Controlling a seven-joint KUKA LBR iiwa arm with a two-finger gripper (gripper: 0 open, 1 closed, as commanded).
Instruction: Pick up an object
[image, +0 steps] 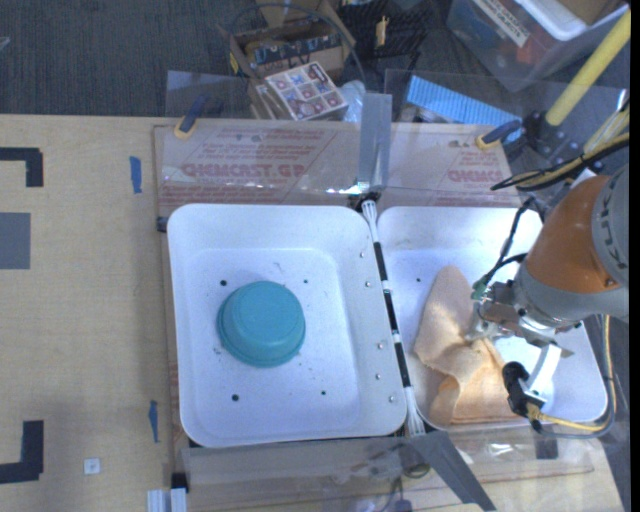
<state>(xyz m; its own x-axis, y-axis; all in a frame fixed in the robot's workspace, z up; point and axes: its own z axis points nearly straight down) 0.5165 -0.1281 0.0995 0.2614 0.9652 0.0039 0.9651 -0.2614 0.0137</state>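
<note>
A crumpled tan cloth (455, 355) lies in the right bin (430, 235), toward its front left. My gripper (487, 330) comes down from the right onto the cloth's right side, and its tip sits at or just above the fabric. The wrist and its cables cover the tip. A teal bowl (262, 322) rests upside down in the middle of the left bin (200, 240), well away from the gripper.
The arm's orange band (570, 245) and grey wrist hang over the right bin's right half. A divider rim (385, 300) separates the two bins. Clear plastic panels (260, 160) stand behind the bins, with clutter beyond them.
</note>
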